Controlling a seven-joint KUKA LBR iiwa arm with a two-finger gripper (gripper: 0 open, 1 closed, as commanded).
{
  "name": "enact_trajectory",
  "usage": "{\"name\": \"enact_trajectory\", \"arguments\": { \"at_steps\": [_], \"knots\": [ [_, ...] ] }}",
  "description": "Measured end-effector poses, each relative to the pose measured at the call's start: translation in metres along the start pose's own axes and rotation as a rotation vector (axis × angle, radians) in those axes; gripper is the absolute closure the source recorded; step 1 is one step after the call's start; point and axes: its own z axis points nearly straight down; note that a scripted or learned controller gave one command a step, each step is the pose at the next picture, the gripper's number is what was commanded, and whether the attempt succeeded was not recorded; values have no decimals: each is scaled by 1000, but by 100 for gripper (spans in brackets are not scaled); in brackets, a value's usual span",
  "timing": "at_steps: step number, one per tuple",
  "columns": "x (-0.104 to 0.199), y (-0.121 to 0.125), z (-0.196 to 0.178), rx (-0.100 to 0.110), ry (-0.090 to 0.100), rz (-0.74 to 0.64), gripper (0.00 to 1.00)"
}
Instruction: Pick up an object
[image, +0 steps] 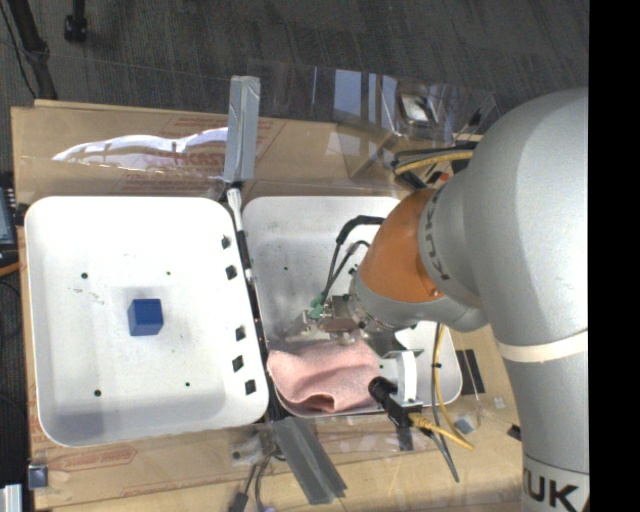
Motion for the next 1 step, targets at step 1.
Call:
{"name": "enact_trajectory", "arguments": {
  "at_steps": [1],
  "knots": [
    [1,79,1,3,0,-4,0]
  ]
}}
